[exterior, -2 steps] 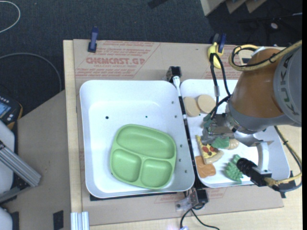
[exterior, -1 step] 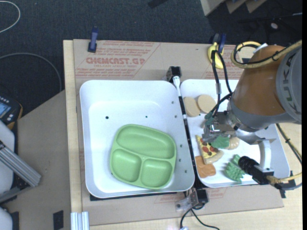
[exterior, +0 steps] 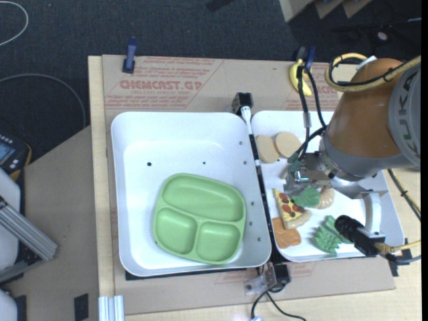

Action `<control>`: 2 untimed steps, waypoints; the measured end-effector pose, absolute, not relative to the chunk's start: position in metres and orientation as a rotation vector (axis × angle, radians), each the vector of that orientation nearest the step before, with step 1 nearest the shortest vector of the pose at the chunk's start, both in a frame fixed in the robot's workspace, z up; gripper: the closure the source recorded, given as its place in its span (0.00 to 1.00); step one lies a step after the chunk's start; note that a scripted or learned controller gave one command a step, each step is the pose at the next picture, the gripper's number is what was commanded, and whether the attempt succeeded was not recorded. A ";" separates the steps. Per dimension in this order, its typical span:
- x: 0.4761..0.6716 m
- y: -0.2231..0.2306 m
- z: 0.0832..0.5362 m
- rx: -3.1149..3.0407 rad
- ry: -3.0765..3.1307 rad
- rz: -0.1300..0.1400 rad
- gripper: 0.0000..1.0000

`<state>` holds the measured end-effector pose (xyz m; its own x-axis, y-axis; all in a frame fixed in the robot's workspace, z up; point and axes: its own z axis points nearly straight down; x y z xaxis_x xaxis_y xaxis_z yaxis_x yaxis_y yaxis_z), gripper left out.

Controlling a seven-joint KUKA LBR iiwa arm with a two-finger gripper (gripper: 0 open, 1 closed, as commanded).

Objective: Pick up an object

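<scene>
- Near edge of bench, bin on the view's right (exterior: pixel 304 251): pale green ridged piece (exterior: pixel 325 235); flat orange-tan piece (exterior: pixel 287 237) beside it, toward the divider between the bins; the two lie apart
- Other bin (exterior: pixel 174 146), near half: green divided plate (exterior: pixel 199 217), lying flat, nothing on it
- Just behind the orange-tan piece: pizza slice (exterior: pixel 291 208), touching or overlapping it, can't tell which
- Mid-bin: dark green piece (exterior: pixel 309 196), leafy outline, resting partly on something tan; likeliest target, since it sits right under the tool
- Tool (exterior: pixel 302 176) sits low over the far edge of the dark green piece; apart, together or clamped: cannot tell, the wrist blocks the view
- Handling, my estimate: toy food, so light and not fragile; probably soft plastic or rubber, thin and floppy at the rim, somewhat slick. Best hold is across the thicker middle, pressing down so it can't slide out; neighbours are close and may get dragged along
- Far end of the same bin, by the divider: two tan rounds (exterior: pixel 287 142), side by side and touching
</scene>
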<state>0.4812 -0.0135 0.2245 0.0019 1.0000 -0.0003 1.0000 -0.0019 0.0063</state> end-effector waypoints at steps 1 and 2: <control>0.479 0.042 0.210 2.219 2.229 -0.003 1.00; 0.481 0.042 0.330 2.212 2.219 0.018 1.00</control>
